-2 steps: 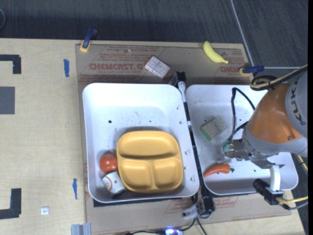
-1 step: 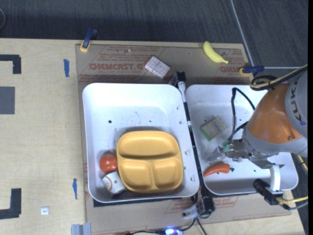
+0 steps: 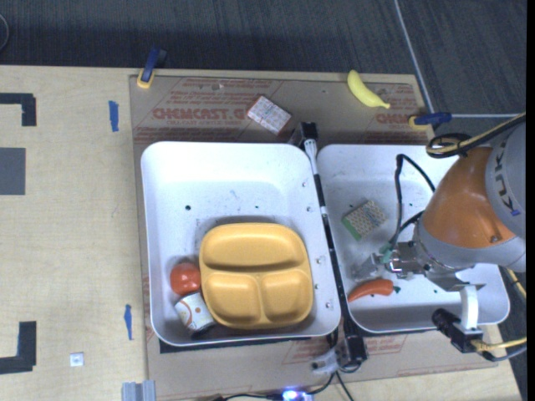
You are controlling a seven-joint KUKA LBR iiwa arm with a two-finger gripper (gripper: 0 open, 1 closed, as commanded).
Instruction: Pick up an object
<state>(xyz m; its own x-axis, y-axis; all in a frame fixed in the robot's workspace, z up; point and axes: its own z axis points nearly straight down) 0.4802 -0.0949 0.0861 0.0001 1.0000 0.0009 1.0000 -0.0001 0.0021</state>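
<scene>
the arm [image 3: 468, 215] is reaching in from the right over the right bin [image 3: 418, 320], and its bulky orange band is covering a good part of that bin's floor, so whatever is lying beneath it is staying out of sight. the gripper [image 3: 386, 263] is sitting low at the arm's left end, just above an orange carrot-shaped toy [image 3: 370, 289], but it is showing up as a small blurry tangle of grey metal and green specks, so whether it is released, clenched or grasping anything is something i cannot tell. the carrot toy is lying flat near the front wall of the right bin, long and tapered, bright orange-red, and it is looking close to the gripper rather than lifted. further back in the same bin a small green-and-white checked pad [image 3: 364, 219] is lying tilted. in the left bin [image 3: 167, 174] a big yellow divided tray [image 3: 254, 272] is hiding part of a red-orange ball [image 3: 184, 277] and part of a white-and-orange toy [image 3: 194, 311] tucked against its left edge. on the cardboard behind the bins, a yellow banana [image 3: 366, 90] and a pale checked block [image 3: 267, 114] are resting.
</scene>
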